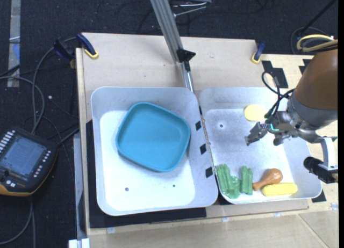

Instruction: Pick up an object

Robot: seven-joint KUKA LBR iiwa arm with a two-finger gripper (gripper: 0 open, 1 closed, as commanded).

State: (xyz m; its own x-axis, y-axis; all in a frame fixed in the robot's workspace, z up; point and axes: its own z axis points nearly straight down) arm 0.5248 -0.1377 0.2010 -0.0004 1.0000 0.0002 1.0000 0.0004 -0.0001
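**Two bins, tool poised over the right one**

The left bin [107, 188] holds a single blue square plate [153, 136], lying flat toward its upper middle. The right bin [231, 102] carries the small things: a pale yellow disc [253, 112] near its upper right, and along its lower edge a row of green bean-like pieces [233, 180], a brown drumstick-shaped piece [268, 177] and a yellow oblong piece [279, 189], the last two touching and the green ones just beside them.

The tool [259, 133] sits above the middle of the right bin, well apart from the lower row and near the disc, with nothing between its fingers. They are dark and small against the bin floor; whether they are spread or pressed together I cannot tell.

The arm [318, 88] is cut off at the right edge.

The desk [134, 62] is a light wooden board with blue and yellow clamps at its upper corners. A grey metal pole [166, 19] slants across it. On the dark floor to the left lies a handheld pendant [24, 161] among cables.
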